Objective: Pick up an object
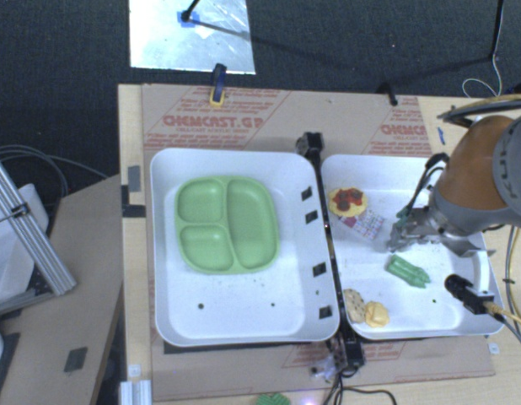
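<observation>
Hovering low in the right bin (pixel 463 323), the claw (pixel 399 241) has a finger state that can't be told. Green toy (pixel 408 271) lies just below-right; it should centre over it before closing.

One fixed camera looks down at a slant on both bins (pixel 244 160).

Glossy white plastic bins (pixel 235 310), matt green tray (pixel 227 224)

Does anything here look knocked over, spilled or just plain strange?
Nothing looks spilled or broken. The green plate lies flat in the left bin. In the right bin the toy foods lie scattered: a red-topped pastry, a green piece, a yellow piece.
</observation>
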